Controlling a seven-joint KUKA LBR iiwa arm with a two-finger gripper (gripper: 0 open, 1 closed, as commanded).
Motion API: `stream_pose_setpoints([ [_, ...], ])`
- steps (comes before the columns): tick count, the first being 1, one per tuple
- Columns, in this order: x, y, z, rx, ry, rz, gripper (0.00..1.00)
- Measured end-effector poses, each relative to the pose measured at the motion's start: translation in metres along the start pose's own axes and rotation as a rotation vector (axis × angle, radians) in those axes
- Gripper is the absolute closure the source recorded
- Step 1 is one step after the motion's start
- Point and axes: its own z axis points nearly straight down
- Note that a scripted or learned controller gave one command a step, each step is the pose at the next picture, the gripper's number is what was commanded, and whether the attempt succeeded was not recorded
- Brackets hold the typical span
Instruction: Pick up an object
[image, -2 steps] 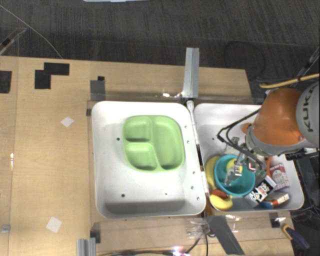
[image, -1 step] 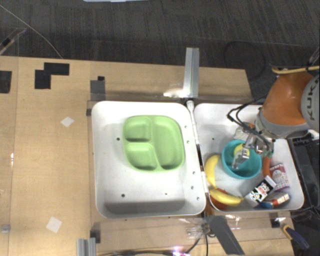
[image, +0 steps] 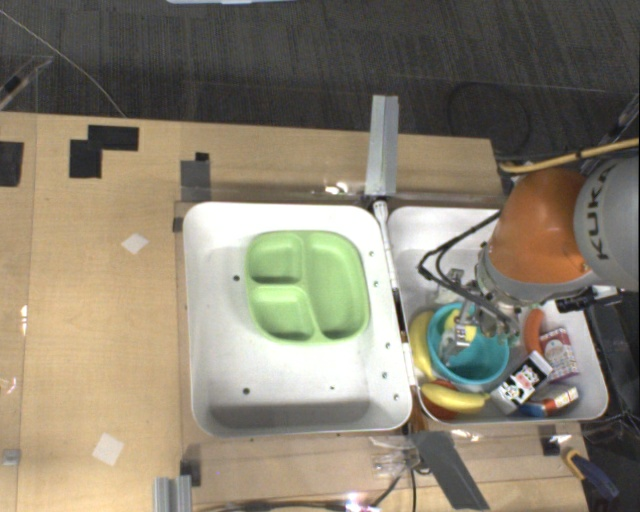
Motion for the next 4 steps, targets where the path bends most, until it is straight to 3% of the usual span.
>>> stream_pose_setpoints([
  [1, 0.027, -0.011, -0.002, -0.004, -0.016, 0.152, 0.0],
  [2, -0.028, -0.036, 0.002, -0.002, 0.003, 0.242, 0.0],
  [3, -0.032, -0.037, -0.013, -0.001, -0.008, 0.237, 1.0],
  [4, -0.038, 0.074, -0.105, 0.004, -0.007, 0.255, 1.0],
])
